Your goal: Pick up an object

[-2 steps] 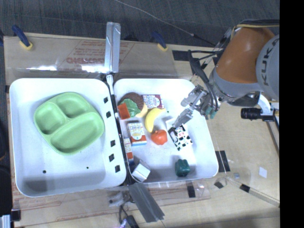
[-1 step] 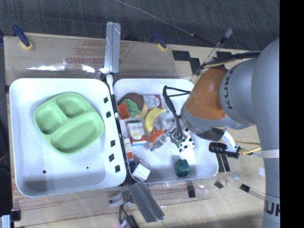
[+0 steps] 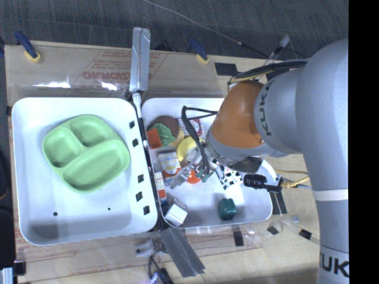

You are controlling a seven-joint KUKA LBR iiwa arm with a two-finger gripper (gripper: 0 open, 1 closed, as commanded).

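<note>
The right bin [image 3: 254,215] holds a heap of small objects. My gripper [image 3: 197,171] hangs low over the middle of that heap, under the orange band [image 3: 237,120] of the arm. Right by it lie a yellow object [image 3: 186,148], a small labelled can [image 3: 167,161] and a red-orange piece [image 3: 193,178]. A white item with black dots [image 3: 228,178] lies just right of the gripper. A dark green object [image 3: 227,207] sits alone toward the bin's near side. Whether anything is in the gripper's grasp is hidden by clutter.
A light green divided plate [image 3: 86,151] lies in the left bin [image 3: 35,218]. In the right bin's far left corner sit a brown item [image 3: 167,123], an orange block [image 3: 154,138] and a green piece [image 3: 166,135]. A white block [image 3: 176,215] rests at the near left corner.
</note>
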